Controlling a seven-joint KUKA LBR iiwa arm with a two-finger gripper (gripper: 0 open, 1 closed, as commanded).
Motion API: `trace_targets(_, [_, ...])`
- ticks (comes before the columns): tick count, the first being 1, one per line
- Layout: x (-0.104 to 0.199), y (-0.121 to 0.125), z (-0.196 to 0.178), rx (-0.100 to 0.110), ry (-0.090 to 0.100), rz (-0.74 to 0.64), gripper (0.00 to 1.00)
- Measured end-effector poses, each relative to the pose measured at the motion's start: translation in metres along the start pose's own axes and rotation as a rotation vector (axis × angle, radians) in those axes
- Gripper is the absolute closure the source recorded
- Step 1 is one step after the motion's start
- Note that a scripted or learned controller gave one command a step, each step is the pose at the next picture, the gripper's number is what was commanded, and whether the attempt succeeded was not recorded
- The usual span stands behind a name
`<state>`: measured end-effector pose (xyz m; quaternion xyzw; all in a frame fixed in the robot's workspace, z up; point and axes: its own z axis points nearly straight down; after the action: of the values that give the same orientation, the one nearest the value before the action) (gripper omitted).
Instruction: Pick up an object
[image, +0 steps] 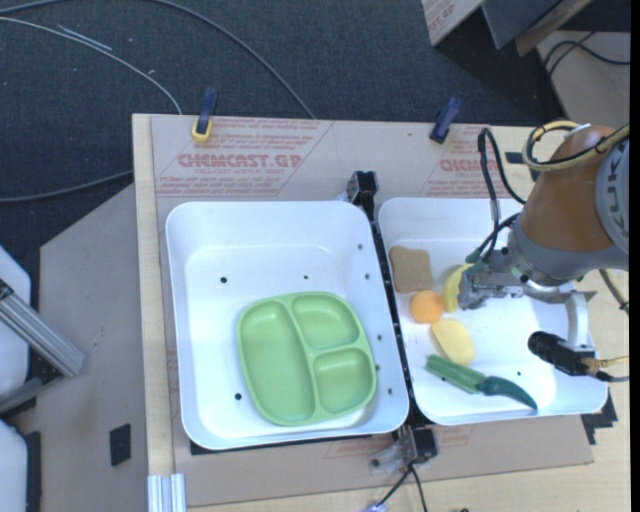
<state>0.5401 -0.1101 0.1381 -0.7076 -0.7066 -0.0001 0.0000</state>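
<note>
We see two white bins side by side on the counter (150, 300), whose pale sheet carries red print. The left bin (200, 250) holds a green divided plate (300, 355), lying flat toward its near side.

The right bin (560, 400) holds the loose things, all gathered in its left half. A tan square pad (410, 268) lies farthest back, close to the wall shared with the left bin. Just near of it sits a small orange ball (427, 307), and nearer still a yellow oval lump (455, 340), almost touching the ball. A long green piece (480, 380) with a darker tip lies at a slant along the near side, its left end just beside the yellow lump.

The arm (565, 205) reaches in from the right and bends down over the middle of the right bin. Its gripper (472, 288) is low in the bin, right against a small yellow-green piece (451, 288) that stands just right of the orange ball. We cannot tell whether the gripper is spread or pressed together, nor whether it has hold of that piece, since the wrist hides the contact from above.

Two blue clamps (445, 118) grip the far edge of the counter, and a black clip (362, 185) sits at the far end of the seam between the bins.
</note>
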Motion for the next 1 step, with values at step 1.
trace_targets(1, [-0.0065,-0.0013,-0.045,-0.006,-0.002,0.0,1.0])
